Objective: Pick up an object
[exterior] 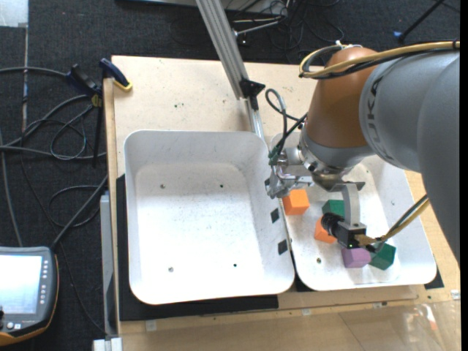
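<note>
Reaching in from the right of the frame, the grey arm (409, 108) with its glossy orange band (344, 101) hangs over the right bin (409, 269). The hand (292, 185) sits low at that bin's upper left corner, metal fingers either side of an orange cube (296, 202), matte, foam-looking. The cube sits right at the fingertips; contact unclear, so I cannot tell whether the hand is gripping it or just around it.

Rest of the right bin, lower centre of it: a second orange block (324, 232), a green block (335, 208) just above it, a purple cube (356, 257) and a dark green cube (383, 255) side by side, near touching. A black bracket on the arm overlaps the cluster.

Left bin (146, 152): shallow white plastic, rounded corners, speckled floor. The two bins butt edge to edge in mid frame.

Worktop (183, 86) is pale, plywood-like. An aluminium rail (219, 28) runs diagonally from top centre. A blue-yellow clamp (115, 74) sits at the worktop's upper left corner. A pendant (25, 291) lies at the lower left on dark carpet, with black cables (51, 137) looping above it.
</note>
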Controlling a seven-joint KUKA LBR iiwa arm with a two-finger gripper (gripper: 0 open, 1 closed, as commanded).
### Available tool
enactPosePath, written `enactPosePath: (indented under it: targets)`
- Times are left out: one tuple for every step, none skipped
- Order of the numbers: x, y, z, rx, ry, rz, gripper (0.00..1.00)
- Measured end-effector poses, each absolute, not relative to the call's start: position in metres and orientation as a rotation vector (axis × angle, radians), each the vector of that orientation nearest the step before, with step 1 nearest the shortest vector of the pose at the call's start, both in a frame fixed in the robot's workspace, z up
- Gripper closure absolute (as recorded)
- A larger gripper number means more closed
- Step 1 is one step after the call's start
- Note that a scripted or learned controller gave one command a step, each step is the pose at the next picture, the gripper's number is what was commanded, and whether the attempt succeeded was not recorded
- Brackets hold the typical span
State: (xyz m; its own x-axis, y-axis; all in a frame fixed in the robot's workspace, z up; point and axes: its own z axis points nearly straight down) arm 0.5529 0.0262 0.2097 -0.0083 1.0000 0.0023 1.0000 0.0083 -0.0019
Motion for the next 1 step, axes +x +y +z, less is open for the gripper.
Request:
enactPosePath:
  targets:
    - [0.5369, 0.0803, 0.2086, -2.209, -2.229, 0.0, 1.0]
